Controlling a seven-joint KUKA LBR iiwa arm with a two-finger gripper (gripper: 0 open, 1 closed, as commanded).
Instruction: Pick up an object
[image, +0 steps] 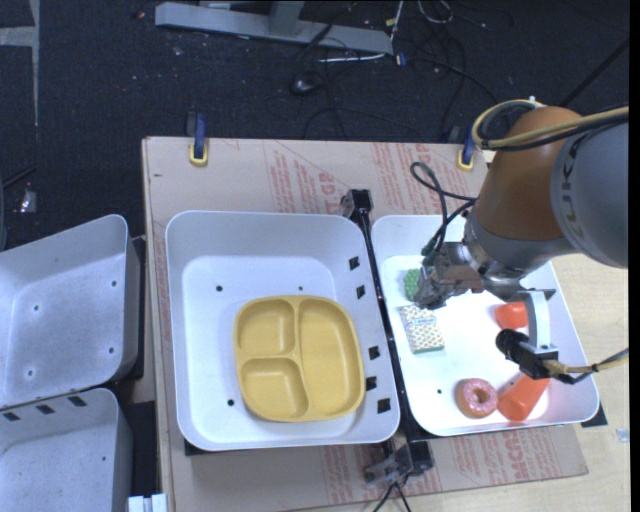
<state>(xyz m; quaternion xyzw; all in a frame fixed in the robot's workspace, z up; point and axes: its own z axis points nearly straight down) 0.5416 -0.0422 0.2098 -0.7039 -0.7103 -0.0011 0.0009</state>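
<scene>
Objects sit in the right bin (395, 240): a green piece (412, 283) just left of my gripper (432, 292), a patterned sponge block (422, 329) below it, a pink donut (476, 397) near the front wall, an orange cup (522, 397) beside the donut, and another orange item (512, 314) further back. My gripper hangs low over the bin's left part; I cannot tell its opening. The left bin (200, 250) holds a yellow divided plate (298, 357).
</scene>
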